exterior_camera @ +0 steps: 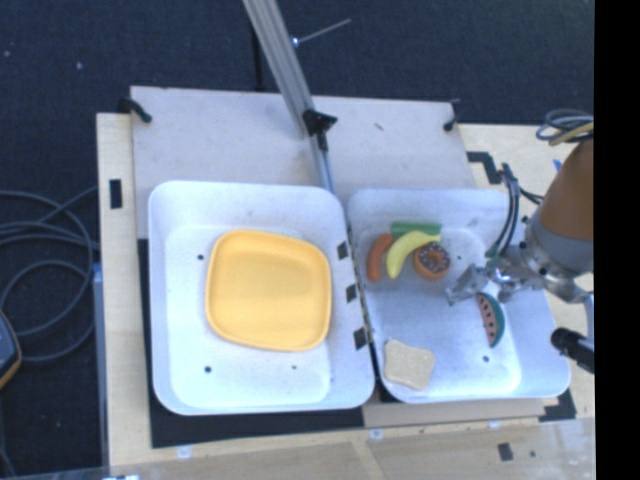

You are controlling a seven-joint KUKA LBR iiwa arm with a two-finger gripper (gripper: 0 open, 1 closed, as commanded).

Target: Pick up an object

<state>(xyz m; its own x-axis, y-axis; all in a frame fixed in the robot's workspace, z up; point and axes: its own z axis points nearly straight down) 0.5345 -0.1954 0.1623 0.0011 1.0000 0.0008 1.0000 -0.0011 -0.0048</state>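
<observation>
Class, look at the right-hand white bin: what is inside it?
Inside the right bin lie a banana, a green piece, an orange-red piece, a round donut-like toy, a watermelon slice and a bread slice. The gripper covers part of the floor.

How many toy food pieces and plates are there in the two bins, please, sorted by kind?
Yellow plate: 1
Banana: 1
Green piece: 1
Orange-red piece: 1
Donut-like round piece: 1
Watermelon slice: 1
Bread slice: 1
Total: 7
</observation>
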